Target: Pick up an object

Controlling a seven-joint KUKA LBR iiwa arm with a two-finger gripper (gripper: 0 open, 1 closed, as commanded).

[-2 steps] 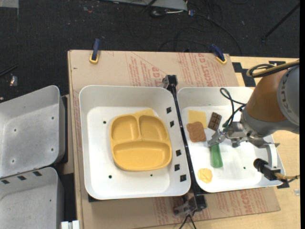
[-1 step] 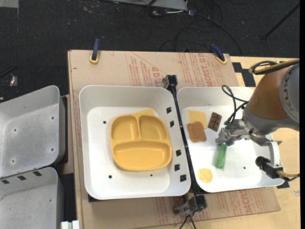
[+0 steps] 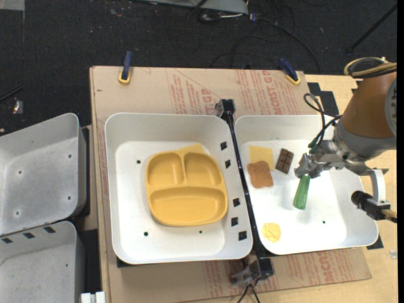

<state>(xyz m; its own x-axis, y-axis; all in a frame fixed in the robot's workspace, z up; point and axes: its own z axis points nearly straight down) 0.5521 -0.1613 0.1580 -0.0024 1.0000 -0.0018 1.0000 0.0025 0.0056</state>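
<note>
The gripper (image 3: 307,172) sits at the top end of the green stick (image 3: 301,192) in the right bin (image 3: 360,232) (grip state cannot be told), near the brown block (image 3: 260,174).

You have two white bins (image 3: 120,169) (image 3: 353,232); one yellow divided tray (image 3: 187,189); five small items: green cylinder (image 3: 301,192), brown piece (image 3: 260,174), chocolate bar (image 3: 285,161), yellow square (image 3: 261,154), yellow blob (image 3: 271,231).

A robotics lab: around the brown cardboard-covered bench (image 3: 189,87) lie a dark speckled carpet floor (image 3: 50,43) and loose black cables (image 3: 278,17), with yellow spring clamps (image 3: 125,74) pinning its far edge and perforated white metal panels (image 3: 38,163) at its left.
</note>
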